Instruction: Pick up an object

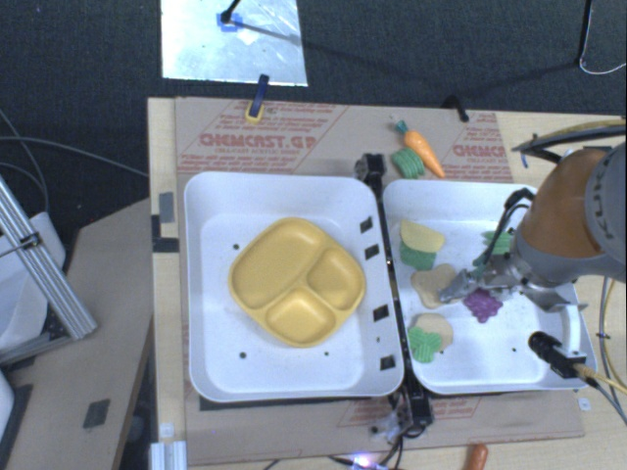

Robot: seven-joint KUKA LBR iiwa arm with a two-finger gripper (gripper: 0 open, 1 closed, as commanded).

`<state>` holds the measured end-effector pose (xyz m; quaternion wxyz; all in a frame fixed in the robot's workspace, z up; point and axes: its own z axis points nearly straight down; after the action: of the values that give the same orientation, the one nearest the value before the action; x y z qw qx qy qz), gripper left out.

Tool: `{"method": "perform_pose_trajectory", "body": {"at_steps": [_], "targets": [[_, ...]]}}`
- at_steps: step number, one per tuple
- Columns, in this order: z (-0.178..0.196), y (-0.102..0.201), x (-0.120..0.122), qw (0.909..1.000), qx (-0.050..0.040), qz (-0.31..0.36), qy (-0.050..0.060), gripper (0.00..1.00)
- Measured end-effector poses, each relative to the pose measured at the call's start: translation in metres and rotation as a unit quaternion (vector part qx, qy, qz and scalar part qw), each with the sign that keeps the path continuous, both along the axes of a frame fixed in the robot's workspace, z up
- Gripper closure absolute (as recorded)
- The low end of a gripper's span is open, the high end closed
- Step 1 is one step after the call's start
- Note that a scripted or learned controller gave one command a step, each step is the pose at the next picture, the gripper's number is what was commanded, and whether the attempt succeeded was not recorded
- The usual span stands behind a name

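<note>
The arm is cut off by the right edge. A green toy is partly hidden behind it. The pincer is blurred.

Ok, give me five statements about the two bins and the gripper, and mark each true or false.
1. The yellow divided plate lies in the left bin. True.
2. The toy carrot lies inside the right bin. False: it lies on the cardboard beyond the bins.
3. The gripper is over the right bin. True.
4. The purple grapes sit on the yellow plate. False: they are in the right bin.
5. The arm reaches over the left bin. False: it is over the right bin.
</note>
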<state>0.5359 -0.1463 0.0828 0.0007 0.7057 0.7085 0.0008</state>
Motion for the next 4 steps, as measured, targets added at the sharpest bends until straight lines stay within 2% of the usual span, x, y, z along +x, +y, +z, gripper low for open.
{"method": "perform_pose_trajectory", "body": {"at_steps": [1, 2, 3, 4], "targets": [[0.016, 0.000, 0.002, 1.0000, -0.0005, 0.000, -0.005, 1.00], [0.016, 0.000, 0.002, 1.0000, -0.0004, -0.001, -0.004, 0.00], [0.004, 0.007, 0.043, 1.0000, -0.0005, 0.001, -0.002, 0.00], [0.005, -0.021, -0.020, 1.0000, -0.0007, -0.004, -0.003, 0.00]]}}
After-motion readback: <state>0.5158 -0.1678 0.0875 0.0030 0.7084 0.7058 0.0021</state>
